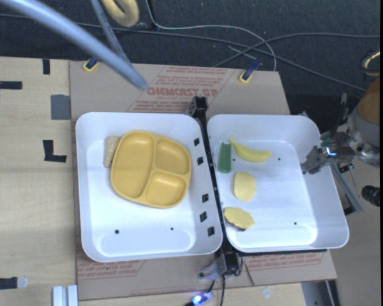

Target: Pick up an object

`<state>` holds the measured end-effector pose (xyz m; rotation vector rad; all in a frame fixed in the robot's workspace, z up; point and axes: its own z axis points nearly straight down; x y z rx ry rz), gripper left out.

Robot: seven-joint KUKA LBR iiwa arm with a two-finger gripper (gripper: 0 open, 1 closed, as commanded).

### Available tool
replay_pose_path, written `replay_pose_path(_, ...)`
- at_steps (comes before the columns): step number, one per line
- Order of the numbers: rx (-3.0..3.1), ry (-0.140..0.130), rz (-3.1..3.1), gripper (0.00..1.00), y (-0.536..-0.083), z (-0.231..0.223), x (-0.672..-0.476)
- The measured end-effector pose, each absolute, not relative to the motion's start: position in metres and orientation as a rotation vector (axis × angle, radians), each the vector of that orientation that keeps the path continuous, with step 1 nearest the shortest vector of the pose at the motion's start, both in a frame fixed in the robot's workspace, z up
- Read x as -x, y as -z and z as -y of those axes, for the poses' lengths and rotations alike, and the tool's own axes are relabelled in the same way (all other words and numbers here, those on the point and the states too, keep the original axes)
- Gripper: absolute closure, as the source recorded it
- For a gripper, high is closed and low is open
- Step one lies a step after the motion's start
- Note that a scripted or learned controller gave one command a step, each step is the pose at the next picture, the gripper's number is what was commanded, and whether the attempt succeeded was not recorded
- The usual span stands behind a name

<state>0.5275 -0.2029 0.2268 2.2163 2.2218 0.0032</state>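
In the right bin (pixel 306 231) lie a green cylinder (pixel 225 156), a yellow banana (pixel 250 152), a pale yellow oval piece (pixel 244 186) and a yellow crinkled piece (pixel 239 218). My gripper (pixel 316 160) hangs over the right rim of that bin, well to the right of the objects. Nothing shows between its fingers. The left bin (pixel 140 238) holds a yellow divided plate (pixel 150 169) with a tan sponge-like piece (pixel 110 150) tucked at its left edge.
A dark divider (pixel 207 171) with clips runs between the two bins. Both bins rest on a cardboard sheet (pixel 185 85). Grey tubes (pixel 70 24) and cables cross the top left. The arm's wrist (pixel 367 126) stands at the right edge.
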Motion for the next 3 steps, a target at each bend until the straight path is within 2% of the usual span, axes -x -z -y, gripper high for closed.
replay_pose_path(1, -2.215, -0.002, -2.229, 1.00, -0.231, 0.158, -0.535)
replay_pose_path(3, -2.216, 0.001, -2.231, 1.00, -0.212, 0.039, -0.549)
